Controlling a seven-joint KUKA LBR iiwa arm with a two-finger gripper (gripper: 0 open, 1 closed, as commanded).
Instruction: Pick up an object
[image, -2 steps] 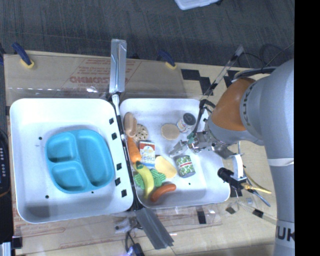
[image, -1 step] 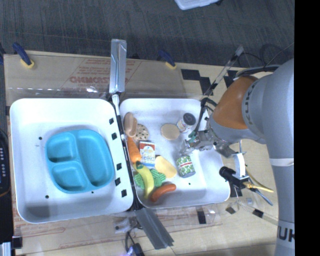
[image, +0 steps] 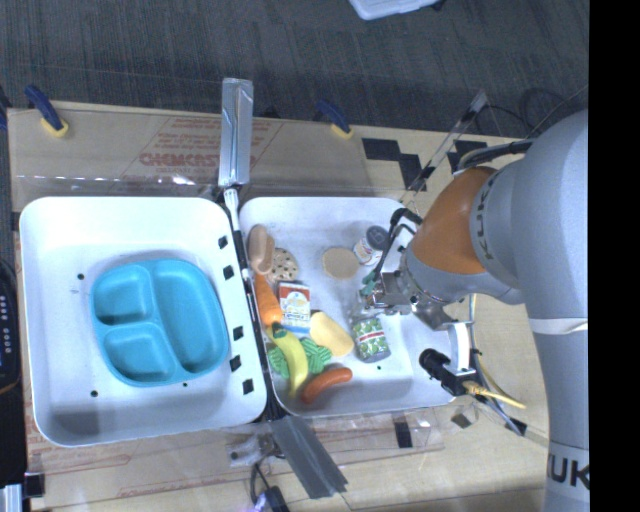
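Observation:
The right bin (image: 330, 212) holds several toy foods. Along its left side lie a tan bread roll (image: 260, 247), a cookie (image: 284, 264), an orange carrot (image: 266, 300), a small printed box (image: 294, 305), a yellow wedge (image: 331, 334), a banana (image: 289, 356) and a red sausage (image: 326, 382). A tan disc (image: 340, 263) and a small grey-capped item (image: 376, 238) sit further back. My gripper (image: 380, 290) hangs low over the bin's right half, just above a green-labelled packet (image: 371, 339). The wrist body hides its tips.
The left bin (image: 60, 230) contains a blue divided plate (image: 158, 320). A metal clamp bar (image: 235, 130) stands at the back between the bins. The grey arm with its orange band (image: 450, 235) covers the right bin's right wall. Cables (image: 485, 395) trail at the front right.

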